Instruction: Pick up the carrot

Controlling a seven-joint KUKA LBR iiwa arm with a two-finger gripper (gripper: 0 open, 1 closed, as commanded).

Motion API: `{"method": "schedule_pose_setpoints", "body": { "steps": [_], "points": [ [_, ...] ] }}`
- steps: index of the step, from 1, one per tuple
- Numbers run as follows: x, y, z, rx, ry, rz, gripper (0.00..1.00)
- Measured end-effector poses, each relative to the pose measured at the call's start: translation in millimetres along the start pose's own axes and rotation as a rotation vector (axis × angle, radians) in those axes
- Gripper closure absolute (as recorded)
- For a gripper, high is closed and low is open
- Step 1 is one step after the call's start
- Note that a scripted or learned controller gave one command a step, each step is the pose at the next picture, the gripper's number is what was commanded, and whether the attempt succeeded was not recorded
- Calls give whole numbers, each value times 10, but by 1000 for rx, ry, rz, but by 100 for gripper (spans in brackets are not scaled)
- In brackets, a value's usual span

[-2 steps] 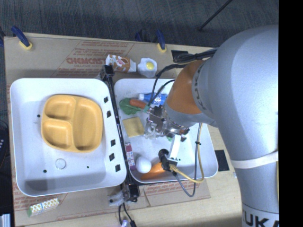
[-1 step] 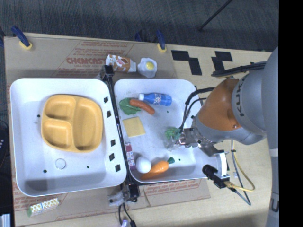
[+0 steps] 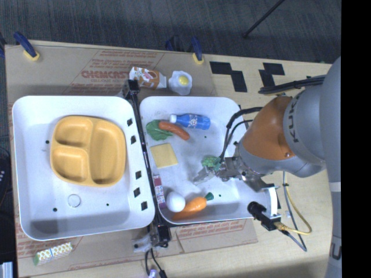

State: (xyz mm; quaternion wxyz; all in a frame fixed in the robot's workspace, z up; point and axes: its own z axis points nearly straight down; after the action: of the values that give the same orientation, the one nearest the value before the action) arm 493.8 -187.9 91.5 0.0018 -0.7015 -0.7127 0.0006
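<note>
Cardboard sheeting [image 3: 104, 68] is covering the bench where we are watching two white bins sitting side by side. We are seeing a yellow divided tray [image 3: 88, 149] lying in the left bin [image 3: 23, 155]. We are finding the carrot [image 3: 189, 207] resting at the near edge of the right bin [image 3: 229, 106], its green end pointing right, with a white egg [image 3: 175, 202] touching its left tip. Farther back, a sausage [image 3: 174, 130] is lying across a green leaf [image 3: 155, 130], just beside a blue bottle [image 3: 191, 121], and a cheese slice [image 3: 164, 155] is sitting between them and the egg. The arm [image 3: 278, 141] is reaching in from the right, its gripper [image 3: 204, 172] hovering low over the bin's middle, up and to the right of the carrot and apart from it. We are unable to tell whether its fingers are open or closed; something green [image 3: 210, 162] is showing at them.
</note>
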Motion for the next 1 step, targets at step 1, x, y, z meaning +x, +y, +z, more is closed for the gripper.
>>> {"method": "schedule_pose_setpoints", "body": {
  "steps": [1],
  "points": [
    [406, 659, -556, -1, -1, -94, 0]
  ]
}}
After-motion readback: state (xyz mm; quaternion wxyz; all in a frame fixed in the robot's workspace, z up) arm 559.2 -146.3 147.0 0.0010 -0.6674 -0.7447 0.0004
